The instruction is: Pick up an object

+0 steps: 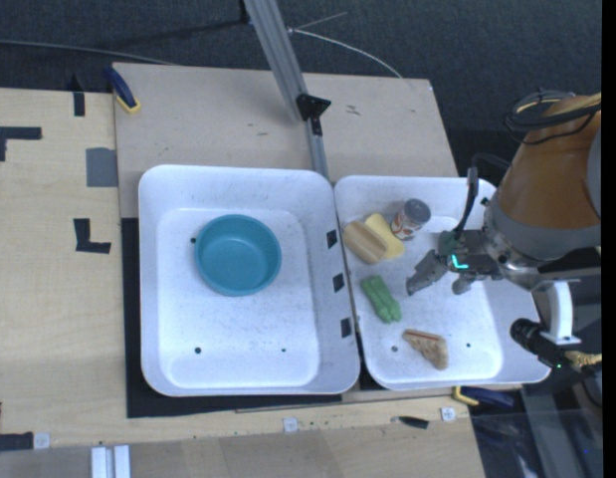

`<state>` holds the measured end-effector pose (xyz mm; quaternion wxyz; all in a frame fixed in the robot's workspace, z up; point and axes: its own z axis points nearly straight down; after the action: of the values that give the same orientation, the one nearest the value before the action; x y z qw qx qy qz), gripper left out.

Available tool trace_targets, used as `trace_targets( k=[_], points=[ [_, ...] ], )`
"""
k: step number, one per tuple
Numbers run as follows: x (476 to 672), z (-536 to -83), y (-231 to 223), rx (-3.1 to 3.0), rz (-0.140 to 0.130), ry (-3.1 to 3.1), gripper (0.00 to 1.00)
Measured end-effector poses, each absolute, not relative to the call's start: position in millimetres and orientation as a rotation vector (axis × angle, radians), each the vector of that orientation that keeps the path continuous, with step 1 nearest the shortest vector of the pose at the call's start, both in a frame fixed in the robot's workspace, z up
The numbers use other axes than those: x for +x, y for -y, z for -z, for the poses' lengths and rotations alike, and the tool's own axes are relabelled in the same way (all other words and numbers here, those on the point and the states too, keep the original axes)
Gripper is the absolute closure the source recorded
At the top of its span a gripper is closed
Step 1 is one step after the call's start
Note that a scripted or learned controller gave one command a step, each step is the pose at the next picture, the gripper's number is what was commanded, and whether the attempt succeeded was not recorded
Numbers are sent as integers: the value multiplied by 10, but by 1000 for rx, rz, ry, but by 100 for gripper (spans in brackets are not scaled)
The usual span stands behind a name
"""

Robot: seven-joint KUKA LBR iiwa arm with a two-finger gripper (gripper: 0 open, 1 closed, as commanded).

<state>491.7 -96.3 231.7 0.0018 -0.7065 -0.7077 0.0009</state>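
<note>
Two dark fingers (442,272) are hanging apart and empty over the right white bin (484,366), the small green oblong block (381,299) lying just left, its long axis running diagonally.

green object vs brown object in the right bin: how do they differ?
The green object is bright green, oblong and chunky; the brown object is tan-brown, flatter and irregular. The green one lies near the bin's left wall, running up-down in the view; the brown one lies nearer the front edge, running roughly sideways. Both lie loose on the right bin floor, apart from the gripper.
</note>
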Motion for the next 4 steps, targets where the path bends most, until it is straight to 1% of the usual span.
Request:
trace_targets(
  k=[1, 2, 3, 4],
  points=[
    [4920, -2321, 963, -2217, -2, 2222, 0],
    [4967, -1695, 945, -2216, -8, 2218, 0],
    [4934, -1054, 892, -2215, -9, 2217, 0],
    [4931, -894, 894, -2221, -3, 2221, 0]
  ],
)
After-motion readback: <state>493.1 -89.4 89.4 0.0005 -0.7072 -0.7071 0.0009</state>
